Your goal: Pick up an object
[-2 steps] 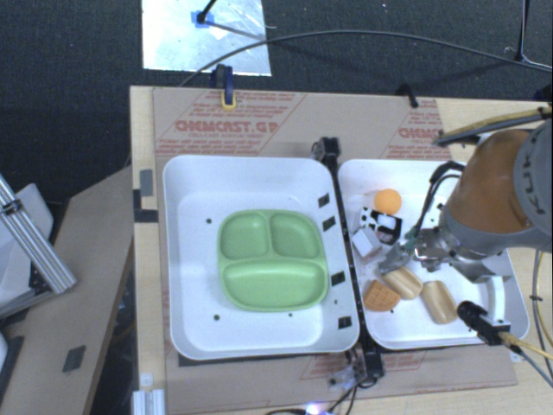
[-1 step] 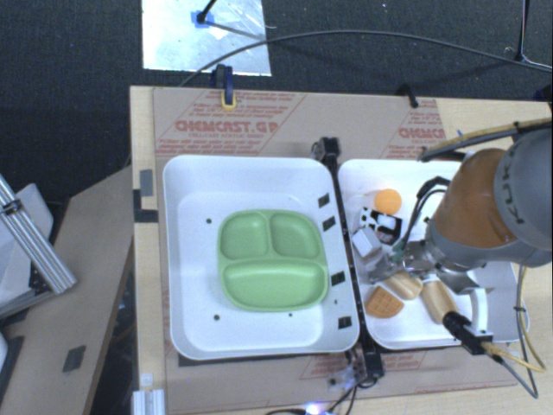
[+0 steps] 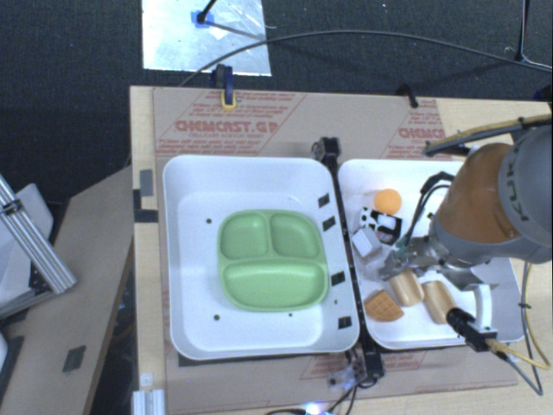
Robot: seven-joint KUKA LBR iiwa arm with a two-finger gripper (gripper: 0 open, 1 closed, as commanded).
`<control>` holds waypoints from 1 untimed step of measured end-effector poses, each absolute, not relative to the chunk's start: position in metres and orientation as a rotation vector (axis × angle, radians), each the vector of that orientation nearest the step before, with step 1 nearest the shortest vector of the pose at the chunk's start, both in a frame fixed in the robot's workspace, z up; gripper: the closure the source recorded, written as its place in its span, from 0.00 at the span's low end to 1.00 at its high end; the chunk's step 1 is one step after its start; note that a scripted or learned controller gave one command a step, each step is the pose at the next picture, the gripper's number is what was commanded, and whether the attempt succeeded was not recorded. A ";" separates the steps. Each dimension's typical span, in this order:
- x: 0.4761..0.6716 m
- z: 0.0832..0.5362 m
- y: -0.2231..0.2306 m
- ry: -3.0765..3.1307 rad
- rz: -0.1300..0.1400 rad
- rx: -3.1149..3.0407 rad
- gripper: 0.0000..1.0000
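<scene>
The right bin (image 3: 363, 173) holds several small objects. An orange ball (image 3: 388, 201) lies near its back. Beside the ball sits a black-and-white toy (image 3: 378, 224), with a small grey piece (image 3: 362, 243) in front of it. Two tan cylinders (image 3: 406, 288) (image 3: 438, 299) and a brown wedge (image 3: 383, 306) lie toward the front. My gripper (image 3: 404, 260) reaches down from the right, low over the bin, just above the left tan cylinder and right of the grey piece. The wrist and arm hide the bin's right part.
The left bin (image 3: 186, 232) bears a green divided plate (image 3: 273, 260). A black divider with clips (image 3: 340, 232) runs between the two bins. A cable (image 3: 510, 353) trails at the front right. A metal rail (image 3: 34, 249) stands off the bench at left.
</scene>
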State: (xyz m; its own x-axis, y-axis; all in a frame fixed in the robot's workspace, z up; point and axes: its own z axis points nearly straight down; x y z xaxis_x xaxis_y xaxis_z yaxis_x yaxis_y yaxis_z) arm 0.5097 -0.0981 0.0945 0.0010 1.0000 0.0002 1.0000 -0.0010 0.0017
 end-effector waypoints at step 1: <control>0.516 0.156 -0.092 2.223 0.007 2.212 1.00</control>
